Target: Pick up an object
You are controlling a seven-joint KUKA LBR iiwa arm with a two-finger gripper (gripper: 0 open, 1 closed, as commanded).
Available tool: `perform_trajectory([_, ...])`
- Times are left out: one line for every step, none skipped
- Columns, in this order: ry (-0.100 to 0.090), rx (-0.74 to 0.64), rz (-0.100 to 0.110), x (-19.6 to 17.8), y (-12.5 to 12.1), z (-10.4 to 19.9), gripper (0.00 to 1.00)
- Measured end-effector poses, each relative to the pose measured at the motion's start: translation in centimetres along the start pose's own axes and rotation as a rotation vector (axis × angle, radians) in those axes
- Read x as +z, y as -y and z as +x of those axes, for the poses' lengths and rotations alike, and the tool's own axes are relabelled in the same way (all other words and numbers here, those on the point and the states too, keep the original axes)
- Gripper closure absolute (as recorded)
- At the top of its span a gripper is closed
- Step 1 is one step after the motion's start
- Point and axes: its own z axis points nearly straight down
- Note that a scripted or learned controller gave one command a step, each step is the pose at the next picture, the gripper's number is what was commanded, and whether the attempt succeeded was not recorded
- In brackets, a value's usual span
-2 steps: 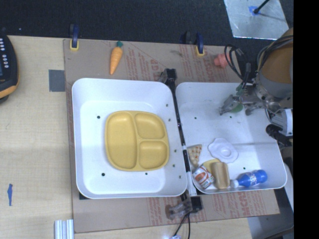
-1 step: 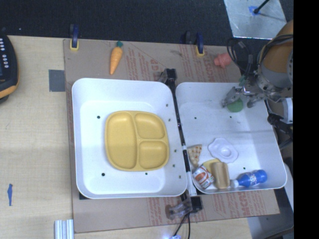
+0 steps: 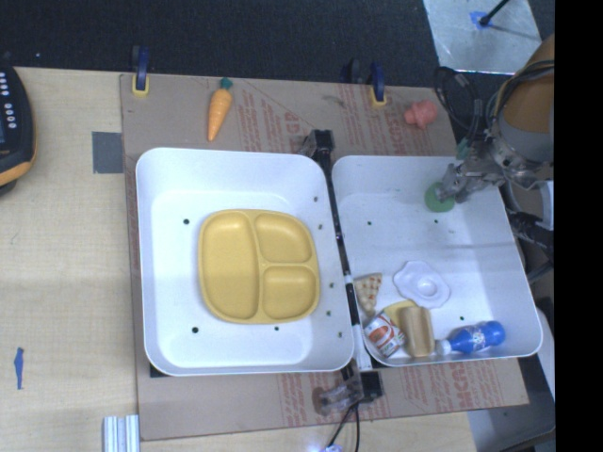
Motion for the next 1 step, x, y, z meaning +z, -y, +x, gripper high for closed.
perform_trajectory([-0.002, 0.002, -0.016, -9.69, 1.81, 6.65, 1.0])
